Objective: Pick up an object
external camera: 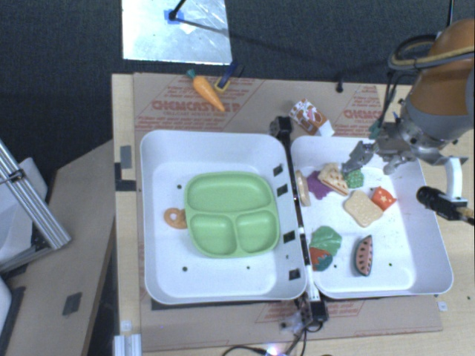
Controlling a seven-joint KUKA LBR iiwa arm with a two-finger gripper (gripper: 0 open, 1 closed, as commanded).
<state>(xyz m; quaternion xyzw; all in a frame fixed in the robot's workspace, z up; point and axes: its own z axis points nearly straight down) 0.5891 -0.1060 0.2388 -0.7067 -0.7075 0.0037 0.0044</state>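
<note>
**End effector low over the right bin's toy food**

From where I stand, the grey arm (438,102) with its orange band comes in from the right and bends down over the right bin (427,273). Its end effector (359,162) sits at the far-left part of that bin, right above a small green piece (355,178) and just beside a yellow cheese-like wedge (334,179). The tips look close to the green piece, maybe touching it, but I cannot tell how far apart they are, nor whether anything is caught between them.

The rest of the right bin is scattered with toy food. A purple piece (319,188) lies partly under the wedge, near the divider between the bins. A slice of toast (362,208) lies near the middle, with a red-orange piece (383,198) touching its right side. Nearer to me sit a green leafy item with a red patch (324,245) and a dark watermelon slice (363,256).

The left bin (159,158) holds a green divided plate (230,213) with three compartments, and a small orange pretzel-like ring (176,218) lies just beside its left edge.

Outside the bins, on the bench (245,99), a toy carrot (208,93) lies behind the left bin, and a small patterned box (309,117) stands behind the right one.
</note>
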